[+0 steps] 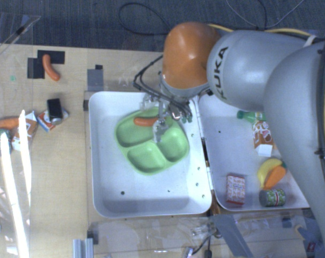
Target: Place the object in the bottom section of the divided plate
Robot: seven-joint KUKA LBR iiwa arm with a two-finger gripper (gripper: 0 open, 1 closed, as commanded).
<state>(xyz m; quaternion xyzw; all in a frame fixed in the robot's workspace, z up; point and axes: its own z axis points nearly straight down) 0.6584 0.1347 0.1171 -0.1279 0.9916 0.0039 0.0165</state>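
Note:
A green divided plate (150, 157) lies in the left white bin (111, 198). An orange carrot-like object (145, 122) rests across the plate's upper-left section, near its top rim. My gripper (161, 127) hangs right over the plate's middle, just to the right of the orange object's end. Its fingers point down toward the plate's centre ridge. The arm's orange band (190, 52) and grey body cover the bin's far right corner. The plate's bottom section holds nothing that I can see.
The right bin (221, 144) holds a green bottle (249, 116), a small carton (262, 136), a yellow and orange fruit pair (272, 172), a red box (235, 189) and a can (273, 197). Loose items (50, 67) lie on the bench to the left.

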